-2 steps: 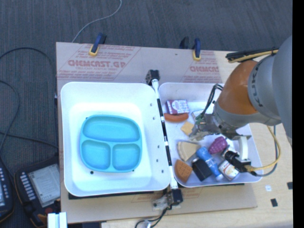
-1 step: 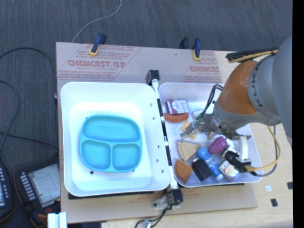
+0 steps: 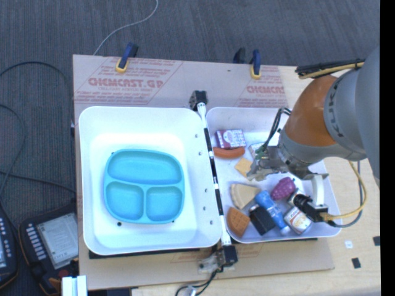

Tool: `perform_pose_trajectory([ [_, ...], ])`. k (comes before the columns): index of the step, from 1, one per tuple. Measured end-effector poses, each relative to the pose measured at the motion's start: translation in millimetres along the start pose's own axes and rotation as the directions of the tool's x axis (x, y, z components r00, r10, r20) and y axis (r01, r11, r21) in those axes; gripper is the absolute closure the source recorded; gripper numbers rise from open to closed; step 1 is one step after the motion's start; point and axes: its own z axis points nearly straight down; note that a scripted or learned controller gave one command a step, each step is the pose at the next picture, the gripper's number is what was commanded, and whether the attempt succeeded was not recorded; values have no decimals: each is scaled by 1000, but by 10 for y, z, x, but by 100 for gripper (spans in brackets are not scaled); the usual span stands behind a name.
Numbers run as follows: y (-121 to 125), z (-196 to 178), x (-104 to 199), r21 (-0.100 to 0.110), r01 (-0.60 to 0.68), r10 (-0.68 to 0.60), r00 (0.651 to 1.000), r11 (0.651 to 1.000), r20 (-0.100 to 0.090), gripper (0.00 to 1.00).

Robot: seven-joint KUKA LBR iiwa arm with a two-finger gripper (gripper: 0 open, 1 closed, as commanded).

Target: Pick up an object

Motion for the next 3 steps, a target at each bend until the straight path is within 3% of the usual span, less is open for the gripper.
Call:
perform_pose_trajectory([
  [1,-1,1,1,0,1,-1,1000,1000,0,0],
  [2,7,-83,5,1,2,-2,1000,1000,-1,100],
  [3,6,-82,6,1,2,-2,1000,1000,-1,0],
])
